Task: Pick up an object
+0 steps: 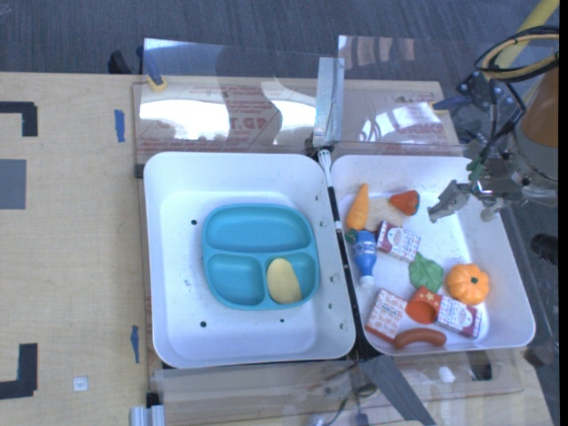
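We see two shallow white bins side by side on the bench; the left bin (169, 238) holds a blue divided tray (257, 254), and a yellow lemon-like piece (283, 280) sits in the tray's lower right compartment.

The right bin (510, 309) carries the loose objects, any of which could be the one to pick up; an orange carrot (358, 208) stands tilted near the bin's left wall, with a small blue-and-white bottle (366, 257) just below it; a red-orange piece (405, 202) lies to the carrot's right; a red-and-white carton (398, 241) rests near the middle, and a green leafy piece (426, 272) lies just below and right of it; a small orange pumpkin (468, 284) sits toward the right side; lower down we find another red-and-white carton (386, 314), a red piece (422, 307), a third carton (461, 318) and a brown-red sausage (421, 336) along the front edge.

The arm reaches in from the right; the gripper (448, 202) hangs over the upper right part of the right bin, apart from the objects, closest to the red-orange piece; nothing shows between its fingers, and we cannot tell how wide its jaws stand.
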Controlling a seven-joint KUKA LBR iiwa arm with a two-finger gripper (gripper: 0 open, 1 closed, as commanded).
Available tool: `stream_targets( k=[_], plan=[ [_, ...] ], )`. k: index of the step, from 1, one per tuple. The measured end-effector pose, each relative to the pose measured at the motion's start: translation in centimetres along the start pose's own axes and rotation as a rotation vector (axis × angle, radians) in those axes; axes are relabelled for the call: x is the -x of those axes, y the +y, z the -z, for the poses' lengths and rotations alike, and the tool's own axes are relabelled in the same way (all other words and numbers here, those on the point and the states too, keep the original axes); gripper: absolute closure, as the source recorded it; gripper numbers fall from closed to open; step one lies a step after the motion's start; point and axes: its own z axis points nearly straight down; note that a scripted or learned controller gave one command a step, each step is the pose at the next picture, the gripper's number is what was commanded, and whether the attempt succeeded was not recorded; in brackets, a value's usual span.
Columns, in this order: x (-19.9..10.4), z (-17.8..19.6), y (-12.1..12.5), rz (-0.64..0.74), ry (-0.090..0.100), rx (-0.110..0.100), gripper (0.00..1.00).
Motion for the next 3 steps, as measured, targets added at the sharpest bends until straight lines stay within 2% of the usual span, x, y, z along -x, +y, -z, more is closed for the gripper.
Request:
stream_targets(
  k=[1,2,3],
  plan=[
    [-2.0,-10.7,7.0,0.216,0.001,-0.004,0.00],
    [-2.6,-3.9,1.4,0.127,-0.001,0.006,0.00],
    [-4.0,-15.6,11.3,0.194,-0.005,0.022,0.00]
  ],
)
